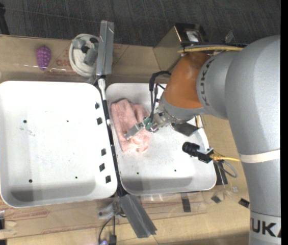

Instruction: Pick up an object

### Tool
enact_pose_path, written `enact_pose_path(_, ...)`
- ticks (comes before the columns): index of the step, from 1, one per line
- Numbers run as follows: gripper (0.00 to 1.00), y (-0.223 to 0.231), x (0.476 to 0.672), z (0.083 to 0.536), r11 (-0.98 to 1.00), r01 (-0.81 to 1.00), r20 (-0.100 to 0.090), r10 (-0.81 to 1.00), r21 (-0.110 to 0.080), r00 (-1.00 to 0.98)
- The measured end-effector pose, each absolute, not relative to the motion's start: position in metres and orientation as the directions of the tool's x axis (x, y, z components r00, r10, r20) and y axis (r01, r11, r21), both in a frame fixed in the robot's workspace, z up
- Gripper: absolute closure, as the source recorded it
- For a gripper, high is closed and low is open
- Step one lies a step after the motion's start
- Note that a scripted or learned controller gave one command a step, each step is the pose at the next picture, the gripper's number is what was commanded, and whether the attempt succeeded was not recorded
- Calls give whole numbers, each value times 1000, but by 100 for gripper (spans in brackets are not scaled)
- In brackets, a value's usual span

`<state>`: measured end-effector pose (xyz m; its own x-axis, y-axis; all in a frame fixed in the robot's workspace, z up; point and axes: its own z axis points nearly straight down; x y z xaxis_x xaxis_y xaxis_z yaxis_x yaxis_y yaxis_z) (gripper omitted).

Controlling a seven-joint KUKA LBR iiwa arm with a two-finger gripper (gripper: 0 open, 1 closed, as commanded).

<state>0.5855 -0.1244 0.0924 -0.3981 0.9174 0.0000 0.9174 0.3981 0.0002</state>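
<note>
1. My claw [136, 130] is low over the right bin [160, 170]. My arm comes in from the right, and its orange band [183, 83] sits just above the wrist.
2. The pink cloth [125, 112] lies crumpled in the left half of that bin, close to the wall next to the left bin [47, 147].
3. My claw is directly over the cloth, across its middle. Pink folds show both beyond the claw toward the bin's far wall and below it toward the near wall.
4. From this slant I cannot tell whether my claw is wide or narrow, or whether any of the cloth is caught in it.
5. On the bench [16, 50] beyond the left bin, well apart from my claw, lie a small purple lumpy thing [43, 56] and a white coil [82, 55].
</note>
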Motion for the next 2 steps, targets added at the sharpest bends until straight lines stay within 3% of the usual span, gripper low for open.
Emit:
enact_pose_path(1, 100, -125, 585, 102, 401, 916, 1, 916, -1, -401)
enact_pose_path(2, 100, -74, 657, 192, 296, 955, 0, 955, -2, -296)
